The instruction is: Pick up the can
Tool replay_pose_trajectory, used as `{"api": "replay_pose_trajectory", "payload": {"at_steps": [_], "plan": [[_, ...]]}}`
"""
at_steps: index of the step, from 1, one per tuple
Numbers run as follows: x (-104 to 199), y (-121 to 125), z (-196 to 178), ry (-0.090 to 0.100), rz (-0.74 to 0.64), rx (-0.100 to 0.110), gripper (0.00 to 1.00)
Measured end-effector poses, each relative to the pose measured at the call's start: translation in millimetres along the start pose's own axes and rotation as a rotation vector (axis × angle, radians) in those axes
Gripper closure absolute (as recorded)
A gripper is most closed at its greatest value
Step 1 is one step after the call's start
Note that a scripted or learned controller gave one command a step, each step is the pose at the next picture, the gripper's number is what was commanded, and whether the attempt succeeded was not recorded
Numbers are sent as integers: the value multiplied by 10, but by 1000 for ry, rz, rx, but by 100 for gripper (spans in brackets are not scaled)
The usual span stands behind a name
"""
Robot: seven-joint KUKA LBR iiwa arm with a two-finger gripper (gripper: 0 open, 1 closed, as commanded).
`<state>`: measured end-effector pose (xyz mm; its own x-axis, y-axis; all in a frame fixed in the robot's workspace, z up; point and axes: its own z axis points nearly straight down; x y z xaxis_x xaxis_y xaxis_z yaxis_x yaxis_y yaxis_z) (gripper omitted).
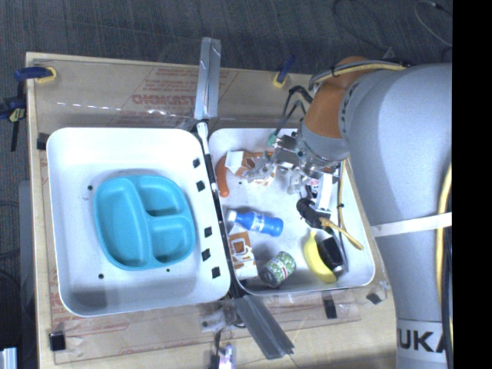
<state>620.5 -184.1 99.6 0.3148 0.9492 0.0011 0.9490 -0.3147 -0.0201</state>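
Reaching in from the right, the arm [400,152] has its gripper [286,162] low over the top of the right bin [357,206], right by a brown-and-white carton [244,162], and honestly I can't tell how it's set. Can [277,268] is lying on its side at the bin's bottom edge, well apart from the gripper, between a small carton [242,252] and a yellow thing [317,258], with a blue bottle [257,222] just above it. Left bin [69,206] has a blue tray [144,221].

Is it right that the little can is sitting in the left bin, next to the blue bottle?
Not quite. The camera view shows the can lying in the right bin, near its front edge, just below the blue bottle. The left bin holds a blue tray.
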Motion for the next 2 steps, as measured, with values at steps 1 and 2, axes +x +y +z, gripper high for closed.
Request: {"api": "replay_pose_trajectory", "payload": {"at_steps": [1, 2], "plan": [[15, -4, -95, 0, -8, 3, 100], [20, -5, -93, 0, -9, 4, 0]]}}
